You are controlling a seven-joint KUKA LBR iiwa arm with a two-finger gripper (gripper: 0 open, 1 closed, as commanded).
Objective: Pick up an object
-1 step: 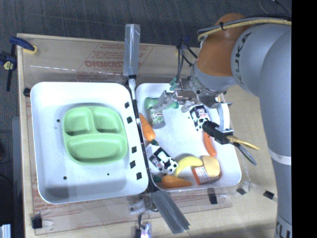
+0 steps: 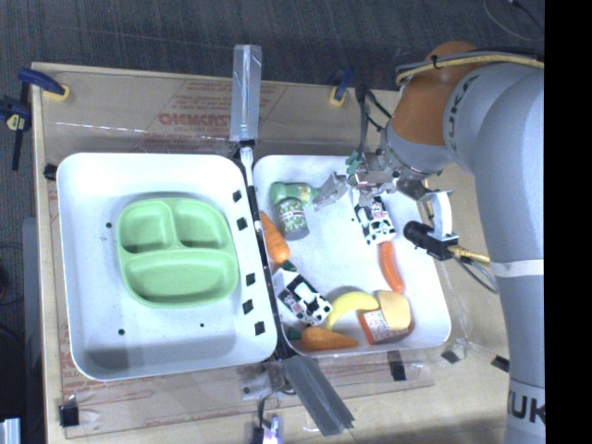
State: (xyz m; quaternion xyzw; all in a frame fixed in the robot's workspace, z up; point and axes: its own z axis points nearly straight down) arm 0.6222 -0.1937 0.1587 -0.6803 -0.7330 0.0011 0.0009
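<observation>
Camera view: a small black-and-white cow toy (image 2: 374, 223) hangs just under the claw (image 2: 368, 192), apparently pinched between its tips, so the pick looks done and only the lift remains. Left of the claw stands a green can (image 2: 292, 209); below it lies a sausage (image 2: 392, 267), near a yellow block (image 2: 387, 315).
</observation>
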